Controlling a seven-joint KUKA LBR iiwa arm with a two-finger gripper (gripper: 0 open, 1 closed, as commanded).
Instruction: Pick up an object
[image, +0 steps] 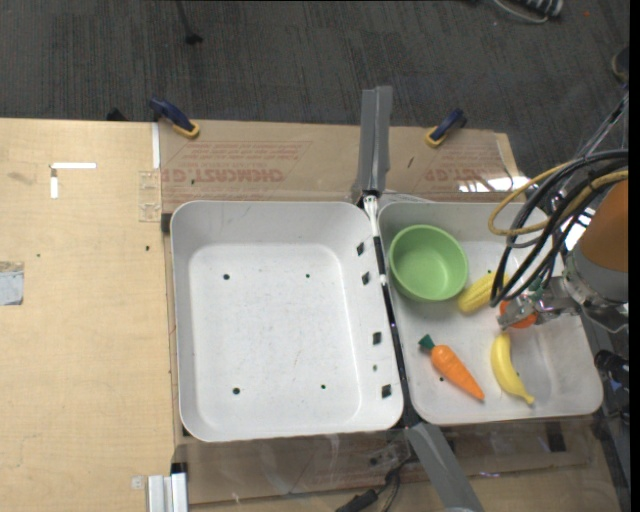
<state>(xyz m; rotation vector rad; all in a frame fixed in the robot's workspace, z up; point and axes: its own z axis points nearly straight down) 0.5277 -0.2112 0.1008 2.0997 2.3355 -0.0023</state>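
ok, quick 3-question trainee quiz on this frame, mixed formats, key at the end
1. True or false: the green bowl sits in the left bin.
2. Multiple choice: which item lies nearest the divider between the bins? A) carrot B) front banana C) back banana
3. Fill in: the gripper hangs over the ____ bin, between the two bananas.

Key
1. False. The bowl is in the right bin, at its back left corner.
2. A. The carrot's green top points toward the divider.
3. Right.
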